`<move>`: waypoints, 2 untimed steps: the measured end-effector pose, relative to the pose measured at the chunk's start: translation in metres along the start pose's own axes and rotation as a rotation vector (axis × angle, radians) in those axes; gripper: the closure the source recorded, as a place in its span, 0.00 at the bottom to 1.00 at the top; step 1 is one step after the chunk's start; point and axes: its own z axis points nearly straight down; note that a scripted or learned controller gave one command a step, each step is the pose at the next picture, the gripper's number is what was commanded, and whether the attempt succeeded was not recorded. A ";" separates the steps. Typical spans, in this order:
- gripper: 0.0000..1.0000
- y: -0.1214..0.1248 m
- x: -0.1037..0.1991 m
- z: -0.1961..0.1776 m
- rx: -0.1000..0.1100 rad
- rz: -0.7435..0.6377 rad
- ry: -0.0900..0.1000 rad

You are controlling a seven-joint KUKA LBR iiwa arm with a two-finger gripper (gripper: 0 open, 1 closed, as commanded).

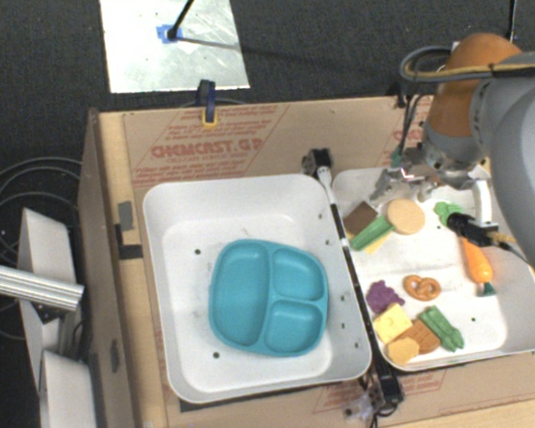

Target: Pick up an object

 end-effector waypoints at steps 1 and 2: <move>0.00 -0.033 -0.012 -0.031 0.008 0.008 0.000; 0.00 -0.093 -0.042 0.012 0.014 0.012 0.002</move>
